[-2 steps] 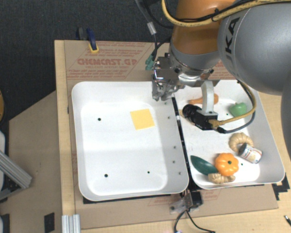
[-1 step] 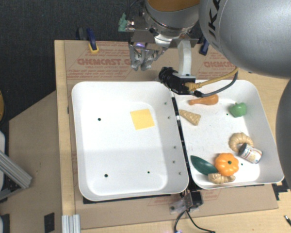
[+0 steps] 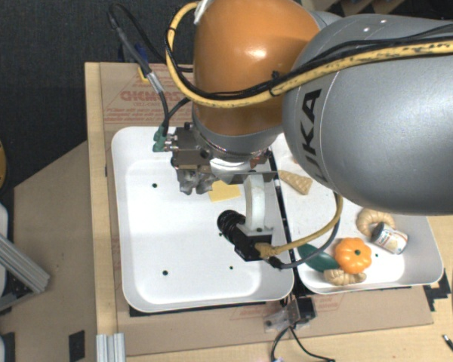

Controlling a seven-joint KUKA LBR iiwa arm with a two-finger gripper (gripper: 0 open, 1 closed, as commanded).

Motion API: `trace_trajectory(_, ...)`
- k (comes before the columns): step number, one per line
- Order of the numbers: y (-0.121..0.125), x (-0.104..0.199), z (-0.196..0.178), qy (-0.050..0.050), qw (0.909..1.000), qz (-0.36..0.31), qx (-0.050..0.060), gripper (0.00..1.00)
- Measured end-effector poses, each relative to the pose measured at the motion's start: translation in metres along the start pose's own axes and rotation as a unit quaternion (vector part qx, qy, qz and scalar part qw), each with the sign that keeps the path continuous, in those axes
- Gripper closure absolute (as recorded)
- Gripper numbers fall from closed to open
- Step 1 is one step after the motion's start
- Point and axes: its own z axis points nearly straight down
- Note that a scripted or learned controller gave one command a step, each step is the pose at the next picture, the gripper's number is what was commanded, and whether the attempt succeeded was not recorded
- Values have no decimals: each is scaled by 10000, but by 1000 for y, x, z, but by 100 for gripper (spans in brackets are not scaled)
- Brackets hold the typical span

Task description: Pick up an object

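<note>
My gripper (image 3: 191, 179) hangs low over the upper middle of the left white bin (image 3: 147, 232), under the orange wrist band. A pale yellow flat piece (image 3: 225, 193) lies on the bin floor just right of the gripper, partly hidden by the wrist. Nothing shows held in the gripper. The arm hides much of the bins' shared edge.
The right bin (image 3: 423, 266) holds a small orange pumpkin (image 3: 353, 255), a tan bread-like piece (image 3: 296, 181), a pale ring-shaped roll (image 3: 373, 219), a small jar (image 3: 391, 239), a green item (image 3: 317, 258) and a tan piece (image 3: 344, 277). Both bins rest on a cardboard sheet (image 3: 106, 111).
</note>
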Motion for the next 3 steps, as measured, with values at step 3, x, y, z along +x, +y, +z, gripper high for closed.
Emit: trace_trajectory(3, -15, -4, -28, -3, 10000, 48, -43, 100)
